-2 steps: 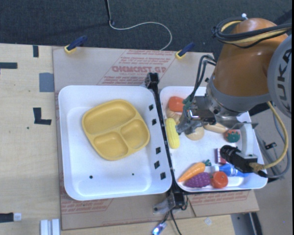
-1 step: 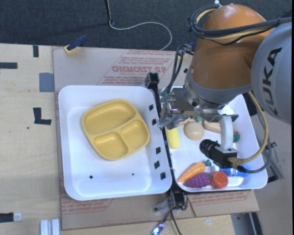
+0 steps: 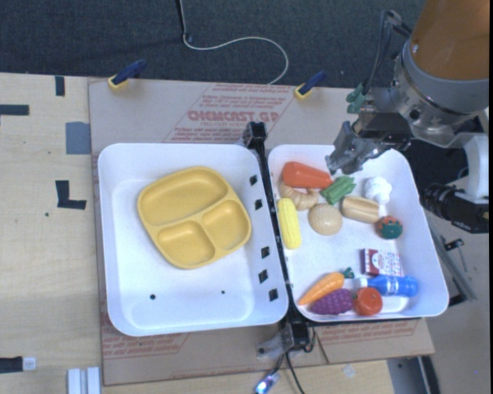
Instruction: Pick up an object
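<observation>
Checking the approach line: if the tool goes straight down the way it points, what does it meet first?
Probably the green toy just below the tool, beside the red pepper; depth is hard to judge.

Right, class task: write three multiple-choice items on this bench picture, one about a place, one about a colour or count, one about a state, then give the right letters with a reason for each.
1. Where does the yellow divided plate lie?
A. in the left bin
B. in the right bin
C. on the cardboard outside the bins

2. What colour is the corn cob next to the divider?
A. purple
B. yellow
C. blue

3. Where is the tool?
A. over the far end of the right bin, above the toy food
B. resting on the plate
C. over the floor beyond the bench

Key:
1 A, the plate sits alone in the left bin.
2 B, the cob is plain yellow beside the black divider.
3 A, its tip hangs near the red pepper and the green piece.
</observation>
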Motion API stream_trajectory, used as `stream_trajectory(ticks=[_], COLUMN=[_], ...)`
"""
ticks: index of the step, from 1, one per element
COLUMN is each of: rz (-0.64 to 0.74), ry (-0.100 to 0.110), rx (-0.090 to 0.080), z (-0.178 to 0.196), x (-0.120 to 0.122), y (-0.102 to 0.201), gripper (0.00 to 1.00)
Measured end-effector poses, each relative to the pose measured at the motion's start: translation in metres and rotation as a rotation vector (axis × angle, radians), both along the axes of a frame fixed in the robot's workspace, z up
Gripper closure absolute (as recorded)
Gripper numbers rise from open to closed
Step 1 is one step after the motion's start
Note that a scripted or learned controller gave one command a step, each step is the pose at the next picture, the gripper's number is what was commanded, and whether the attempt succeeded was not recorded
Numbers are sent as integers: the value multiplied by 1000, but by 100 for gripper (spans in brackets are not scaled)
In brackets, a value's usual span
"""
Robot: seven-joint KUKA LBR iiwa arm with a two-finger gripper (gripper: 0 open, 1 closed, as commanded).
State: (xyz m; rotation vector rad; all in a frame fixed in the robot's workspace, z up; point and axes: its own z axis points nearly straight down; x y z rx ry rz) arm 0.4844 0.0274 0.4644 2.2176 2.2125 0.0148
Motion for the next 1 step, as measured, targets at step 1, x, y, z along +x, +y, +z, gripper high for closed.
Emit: stream_trajectory(ticks=[1], rz=[10], ry=[13], rx=[1], z=[4], x=[-1], y=[65], gripper=[100])
